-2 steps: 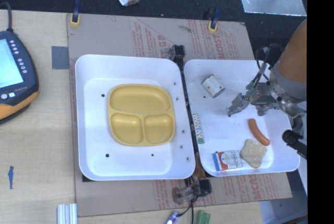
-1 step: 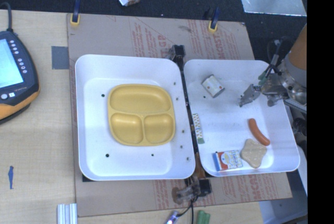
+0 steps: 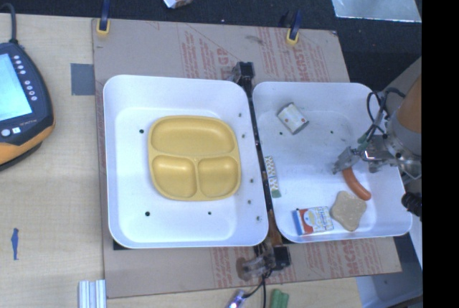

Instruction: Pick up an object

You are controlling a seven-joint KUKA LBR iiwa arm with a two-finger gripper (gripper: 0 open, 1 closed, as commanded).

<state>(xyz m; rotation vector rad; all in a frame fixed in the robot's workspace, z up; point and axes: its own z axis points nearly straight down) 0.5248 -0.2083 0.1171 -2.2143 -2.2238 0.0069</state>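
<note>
The gripper sits low over the right-hand bin, near that bin's right wall, its grey fingers pointing toward the bin's middle; from this slant I cannot tell whether they are spread or pressed together, and nothing shows clearly between them. Just below its tip lies a small orange sausage-shaped piece, touching or nearly touching the fingers at its upper end, though the exact contact is too small to read. Judging by this, the step in hand is the approach and closing on that piece, not yet a lift. Beside the orange piece, toward the bin's front edge, rests a tan slice-shaped piece, and just left of that, a small carton with red and blue print lies along the front edge. Well apart, near the back of the same bin, is a small grey-white box. The left-hand bin holds a yellow divided tray at its centre. The next move, as I judge it, calls for the fingers to straddle the orange piece squarely and close before rising, keeping clear of the tan slice close by, since a rounded piece may roll out of a skewed pinch.
</note>
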